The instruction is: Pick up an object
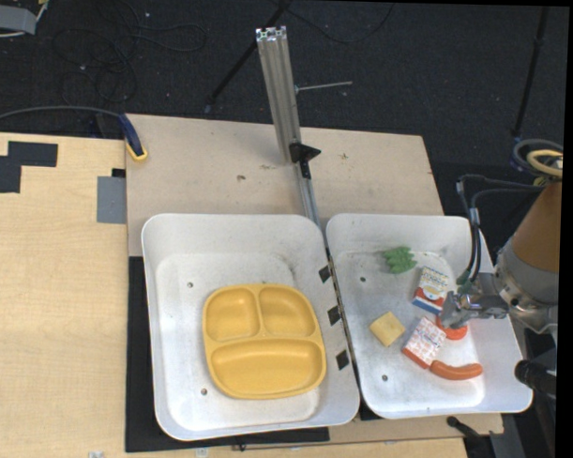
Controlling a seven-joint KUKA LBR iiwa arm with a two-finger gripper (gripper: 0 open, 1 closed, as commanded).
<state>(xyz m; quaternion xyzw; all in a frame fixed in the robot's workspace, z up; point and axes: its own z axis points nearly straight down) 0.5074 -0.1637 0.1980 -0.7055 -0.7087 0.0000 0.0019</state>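
Camera view, wooden bench (50,290), white bins (173,266), dark floor (133,49)

Alu post (280,92) behind bins; blue-yellow cable (130,138) top left.

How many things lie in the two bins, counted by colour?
Yellow: 2, the tray and the block
Green: 1, the leafy piece
Red or orange: 1, the sausage
White with print: 2, the pouch and the packet
Total: 6
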